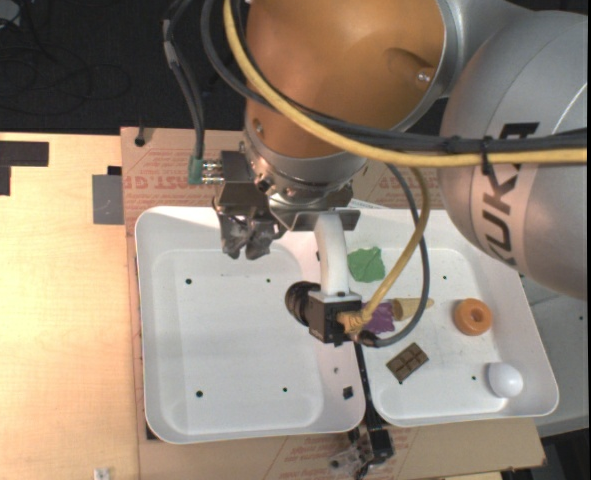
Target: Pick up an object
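Nearest me, at the bottom of the right bin (535, 393), a white ball (504, 378) sits at about five o'clock, and a brown waffle-like square (407, 362) lies to its left near the bin's front. Further back, an orange ring (472, 316) lies at about three o'clock, and a purple piece (382, 317) rests against a tan stick (407, 306) by the divider between the bins. A green lump (366, 264) lies at about eleven o'clock in that bin. The left bin (175, 368) lies beside it on the wooden desk (45, 318). Beyond, the pincer (248, 238) hangs over the far edge of the left bin, at about twelve o'clock; its dark fingers (237, 236) look close together with nothing between them. The grey arm (515, 148) looms behind.
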Tool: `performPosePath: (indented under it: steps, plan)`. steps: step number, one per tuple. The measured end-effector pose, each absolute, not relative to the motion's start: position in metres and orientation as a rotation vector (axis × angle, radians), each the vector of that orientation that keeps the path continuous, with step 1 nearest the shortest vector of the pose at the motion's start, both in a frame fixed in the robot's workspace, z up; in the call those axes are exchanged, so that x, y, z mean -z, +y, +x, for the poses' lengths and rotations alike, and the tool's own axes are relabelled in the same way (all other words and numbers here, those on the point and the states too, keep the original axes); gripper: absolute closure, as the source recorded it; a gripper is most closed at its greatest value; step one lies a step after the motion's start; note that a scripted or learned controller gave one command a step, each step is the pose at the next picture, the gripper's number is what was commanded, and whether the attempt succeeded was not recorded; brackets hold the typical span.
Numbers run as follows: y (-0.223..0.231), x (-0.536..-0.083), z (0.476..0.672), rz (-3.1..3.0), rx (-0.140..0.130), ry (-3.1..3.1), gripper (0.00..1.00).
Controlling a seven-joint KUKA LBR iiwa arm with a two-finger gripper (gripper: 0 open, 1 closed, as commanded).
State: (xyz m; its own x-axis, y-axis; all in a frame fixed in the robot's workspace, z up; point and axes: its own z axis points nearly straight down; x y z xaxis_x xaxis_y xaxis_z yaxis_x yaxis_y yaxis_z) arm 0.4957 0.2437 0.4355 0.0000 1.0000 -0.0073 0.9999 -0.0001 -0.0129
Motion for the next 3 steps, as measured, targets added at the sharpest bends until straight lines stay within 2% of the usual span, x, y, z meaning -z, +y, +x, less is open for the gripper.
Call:
performPosePath:
  steps: [1,2,3]
  plan:
    - [0.204,-0.350,0.484,-2.220,-0.023,-2.215,1.00]
    - [0.147,-0.328,0.475,-2.225,-0.014,-2.213,1.00]
    - [0.103,-0.241,0.474,-2.223,-0.021,-2.210,1.00]
